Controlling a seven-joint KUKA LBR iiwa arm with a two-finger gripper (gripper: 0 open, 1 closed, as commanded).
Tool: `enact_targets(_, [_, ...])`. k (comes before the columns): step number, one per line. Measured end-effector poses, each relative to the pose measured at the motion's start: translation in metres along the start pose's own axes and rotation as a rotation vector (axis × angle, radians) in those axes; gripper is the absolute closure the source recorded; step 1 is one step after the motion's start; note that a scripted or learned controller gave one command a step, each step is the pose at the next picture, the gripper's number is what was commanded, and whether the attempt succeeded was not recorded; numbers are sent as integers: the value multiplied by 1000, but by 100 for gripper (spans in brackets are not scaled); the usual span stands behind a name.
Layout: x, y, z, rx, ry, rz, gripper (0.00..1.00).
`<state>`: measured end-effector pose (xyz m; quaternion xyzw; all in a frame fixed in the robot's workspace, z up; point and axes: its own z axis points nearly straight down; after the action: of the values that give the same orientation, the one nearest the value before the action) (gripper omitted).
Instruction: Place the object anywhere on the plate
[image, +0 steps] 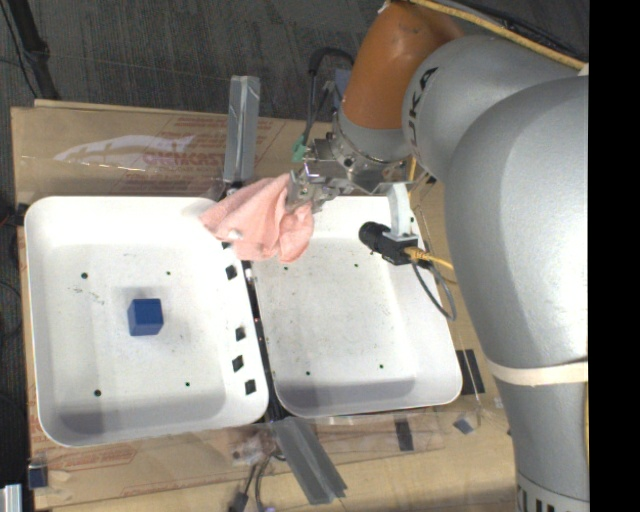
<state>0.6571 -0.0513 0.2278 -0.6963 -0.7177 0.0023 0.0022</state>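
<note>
A pink cloth (262, 221) hangs from my gripper (304, 192), which is shut on the cloth's upper right part. The cloth dangles over the divide between the two white bins, near their far edges. Its lower folds hang above the far left corner of the right bin (360, 330). A small blue cube (145, 316) sits in the left bin (80, 250), left of its middle, far from my gripper.
The big grey arm takes up the right side, over the right bin's far right corner. A black fitting with a yellow cable (392, 245) sits at the right bin's far right rim. A grey post (240, 125) stands behind the bins.
</note>
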Motion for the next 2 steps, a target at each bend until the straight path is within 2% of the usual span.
enact_targets(1, [49,-4,-6,3,0,-406,100])
enact_targets(2, [98,-13,9,2,-1,-810,100])
